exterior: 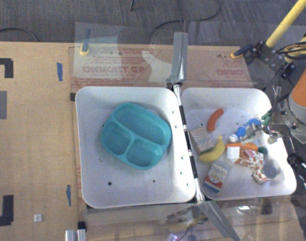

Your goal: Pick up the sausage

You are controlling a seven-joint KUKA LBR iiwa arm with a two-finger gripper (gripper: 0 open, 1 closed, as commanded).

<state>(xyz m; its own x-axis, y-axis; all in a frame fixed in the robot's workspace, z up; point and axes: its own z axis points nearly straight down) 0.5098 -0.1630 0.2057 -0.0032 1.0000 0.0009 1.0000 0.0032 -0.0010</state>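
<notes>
- Orange-red sausage (215, 119) lies by itself in the upper left part of my right bin (282, 185), tilted, well apart from the clutter below it.
- My claw (271, 129) sits at the bin's right edge; I cannot tell how it is set.
- Risk, as I judge it: reaching across, I could clip the small blue pieces (247, 127) between us.
- The sausage is round and slanted, so a misaligned closure may roll it toward the banana (214, 152).
- The teal tray (136, 134) in the left bin (92, 185) poses no hazard.
</notes>
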